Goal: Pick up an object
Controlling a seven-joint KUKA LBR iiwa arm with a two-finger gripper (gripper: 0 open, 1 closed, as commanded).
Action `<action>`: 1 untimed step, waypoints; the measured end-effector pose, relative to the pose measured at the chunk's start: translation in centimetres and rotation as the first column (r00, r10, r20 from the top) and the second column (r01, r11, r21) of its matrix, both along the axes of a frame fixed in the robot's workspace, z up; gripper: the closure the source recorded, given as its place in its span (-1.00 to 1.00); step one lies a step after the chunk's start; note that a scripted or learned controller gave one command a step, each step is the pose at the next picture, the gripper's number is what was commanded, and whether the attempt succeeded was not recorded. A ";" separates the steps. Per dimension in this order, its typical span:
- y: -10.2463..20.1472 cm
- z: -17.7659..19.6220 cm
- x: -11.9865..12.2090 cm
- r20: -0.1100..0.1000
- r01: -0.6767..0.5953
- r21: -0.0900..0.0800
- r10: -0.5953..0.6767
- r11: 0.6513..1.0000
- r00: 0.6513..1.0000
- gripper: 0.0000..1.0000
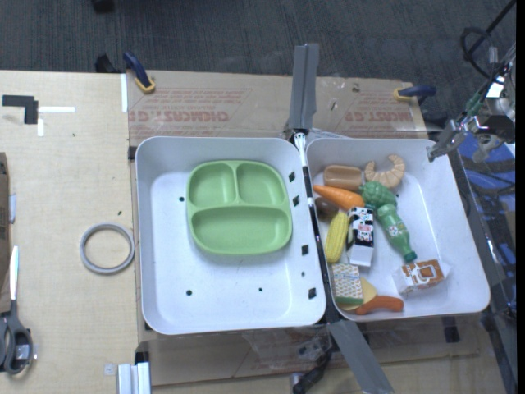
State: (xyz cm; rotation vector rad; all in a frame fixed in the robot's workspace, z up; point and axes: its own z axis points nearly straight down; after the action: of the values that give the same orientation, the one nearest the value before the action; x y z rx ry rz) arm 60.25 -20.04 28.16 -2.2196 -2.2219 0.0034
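Observation:
The right bin (459, 220) holds several toy foods. A brown bread roll (342, 176) and a croissant (387, 171) lie at its far end. Below them are a carrot (338, 195), a broccoli (376, 194) and a green bottle (395, 231). A small cow-print milk carton (361, 235) stands beside a yellow corn cob (336, 236). Near the front lie a cracker box (346, 282), an orange piece (381, 305) and an orange-and-white juice carton (421, 275). The left bin (160, 245) holds a green divided plate (239, 207).
A ring of tape (107, 247) and scissors (15, 335) lie on the wooden bench at the left. Blue-and-yellow clamps (139, 72) (414, 93) grip the cardboard behind the bins. Metal brackets and cables (480, 125) crowd the right bin's far right corner.

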 end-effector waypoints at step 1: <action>1.2 -12.7 -2.0 -0.001 -0.045 0.001 0.045 0.999 0.999 -1.00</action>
State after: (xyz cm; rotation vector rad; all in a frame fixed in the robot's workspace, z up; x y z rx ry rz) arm 58.21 -18.85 15.43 -2.1680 -2.2710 0.0032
